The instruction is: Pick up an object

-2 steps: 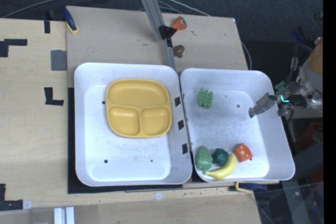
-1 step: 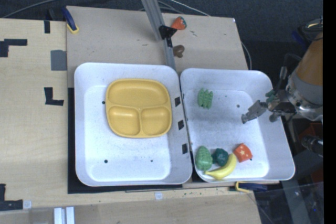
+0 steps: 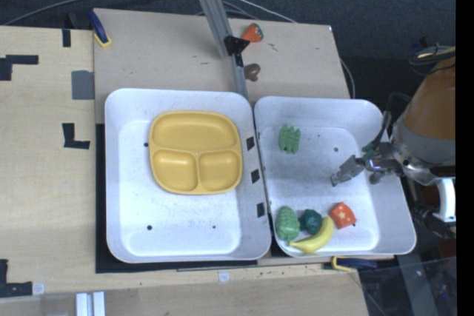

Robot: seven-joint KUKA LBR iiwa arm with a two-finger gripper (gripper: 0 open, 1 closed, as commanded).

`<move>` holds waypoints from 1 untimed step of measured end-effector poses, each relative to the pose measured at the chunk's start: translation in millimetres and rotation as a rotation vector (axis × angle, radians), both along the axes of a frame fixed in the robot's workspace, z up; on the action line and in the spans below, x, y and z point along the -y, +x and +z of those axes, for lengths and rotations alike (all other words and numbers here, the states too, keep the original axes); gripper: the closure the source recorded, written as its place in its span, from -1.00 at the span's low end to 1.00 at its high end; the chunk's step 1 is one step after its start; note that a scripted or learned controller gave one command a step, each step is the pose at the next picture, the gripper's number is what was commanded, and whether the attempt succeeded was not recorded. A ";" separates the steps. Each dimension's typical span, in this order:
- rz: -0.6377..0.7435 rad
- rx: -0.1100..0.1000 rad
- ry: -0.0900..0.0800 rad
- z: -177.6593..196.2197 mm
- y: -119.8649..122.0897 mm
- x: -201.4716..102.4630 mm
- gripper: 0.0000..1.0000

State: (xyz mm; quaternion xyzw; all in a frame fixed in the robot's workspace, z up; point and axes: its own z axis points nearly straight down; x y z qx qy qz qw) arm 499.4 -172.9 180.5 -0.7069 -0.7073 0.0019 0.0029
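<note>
Hovering gripper [image 3: 346, 175]: over your right bin [image 3: 370, 115], fingers released, grasping nothing
Banana [image 3: 317, 238]: bin's near edge, long axis left-right, tips curling up
Beside it: red toy [image 3: 342, 215], green toys [image 3: 287, 223]

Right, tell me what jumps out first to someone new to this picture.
The yellow divided plate stands out, lying in the left bin. Next come the toys bunched in the right bin's near corner: a banana, a red piece and green pieces. The gripper hangs above them.
</note>
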 end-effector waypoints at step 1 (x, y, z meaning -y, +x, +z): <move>0.001 0.000 0.000 -46.8 5.9 -2.8 -1.00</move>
